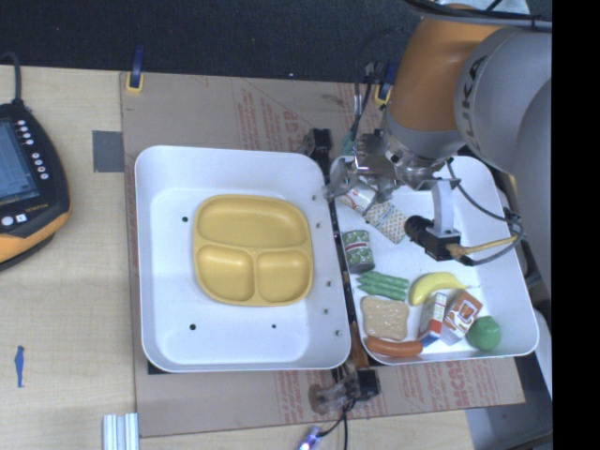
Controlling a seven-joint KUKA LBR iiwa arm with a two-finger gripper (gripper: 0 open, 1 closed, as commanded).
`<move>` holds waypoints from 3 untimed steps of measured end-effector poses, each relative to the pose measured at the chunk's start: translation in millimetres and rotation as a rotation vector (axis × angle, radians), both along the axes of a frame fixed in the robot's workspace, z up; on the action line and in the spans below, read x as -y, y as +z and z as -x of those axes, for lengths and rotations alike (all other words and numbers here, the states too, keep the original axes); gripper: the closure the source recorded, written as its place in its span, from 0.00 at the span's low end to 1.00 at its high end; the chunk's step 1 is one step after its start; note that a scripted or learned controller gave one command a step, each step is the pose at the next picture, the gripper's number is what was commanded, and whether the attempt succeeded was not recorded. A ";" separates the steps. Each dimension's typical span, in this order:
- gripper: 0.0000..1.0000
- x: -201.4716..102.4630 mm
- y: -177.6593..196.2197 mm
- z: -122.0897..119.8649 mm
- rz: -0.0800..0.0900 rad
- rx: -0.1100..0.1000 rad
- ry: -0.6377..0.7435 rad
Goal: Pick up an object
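My gripper (359,186) hangs over the far left corner of the right bin (518,279), open, with its fingers spread. A small white-and-red item (356,199) lies just beneath it, and whether the fingers touch it I cannot tell. Beside it is a checkered packet (385,219). Nearer the front lie a green can (357,249), green beans (384,284), a banana (434,285), a bread slice (385,318), a hot dog (395,348), a small carton (450,315) and a green ball (485,333).
The left bin (164,345) holds a yellow divided plate (251,248). A black and orange handheld pendant (26,181) lies on the bench at the far left. A black cable connector (436,240) hangs from the arm over the right bin.
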State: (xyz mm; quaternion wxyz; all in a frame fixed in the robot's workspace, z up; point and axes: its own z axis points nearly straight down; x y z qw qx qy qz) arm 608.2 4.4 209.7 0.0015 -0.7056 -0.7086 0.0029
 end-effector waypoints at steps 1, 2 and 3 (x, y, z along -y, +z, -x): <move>1.00 8.4 -2.0 48.7 0.000 0.001 0.000; 1.00 -21.8 67.6 70.1 -0.002 0.004 0.001; 1.00 -87.8 21.0 58.0 0.000 0.000 0.003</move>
